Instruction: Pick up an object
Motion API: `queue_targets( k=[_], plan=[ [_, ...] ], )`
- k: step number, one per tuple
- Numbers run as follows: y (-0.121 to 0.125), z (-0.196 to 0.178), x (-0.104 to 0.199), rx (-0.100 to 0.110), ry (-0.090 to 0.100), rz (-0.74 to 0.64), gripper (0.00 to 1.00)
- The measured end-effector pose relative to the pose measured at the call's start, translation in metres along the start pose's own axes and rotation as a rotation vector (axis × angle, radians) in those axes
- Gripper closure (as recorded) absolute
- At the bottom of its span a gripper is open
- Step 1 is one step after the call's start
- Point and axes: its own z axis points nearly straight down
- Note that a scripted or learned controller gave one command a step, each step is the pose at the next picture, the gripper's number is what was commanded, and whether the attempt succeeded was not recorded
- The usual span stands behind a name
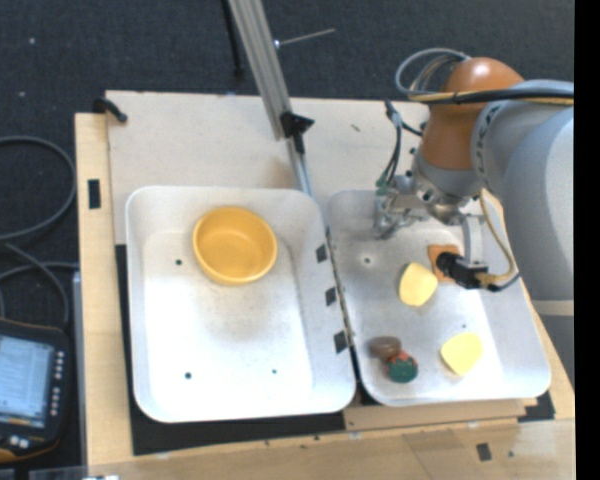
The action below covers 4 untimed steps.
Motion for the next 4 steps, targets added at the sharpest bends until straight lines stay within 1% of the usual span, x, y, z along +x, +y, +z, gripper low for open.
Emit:
queue_targets(
  k=[1, 2, 3, 4],
  plan=[
    [0.006, -0.064, -0.002, -0.004, 0.001, -0.003, 1.0],
    [0.008, -0.115, -0.003, -0.004, 0.001, -0.004, 1.0],
    [0.005, -0.126, 0.055, 0.002, 0.003, -0.009, 1.0],
    [0.006, -0.127, 0.113, 0.002, 0.004, -0.009, 1.0]
  ],
)
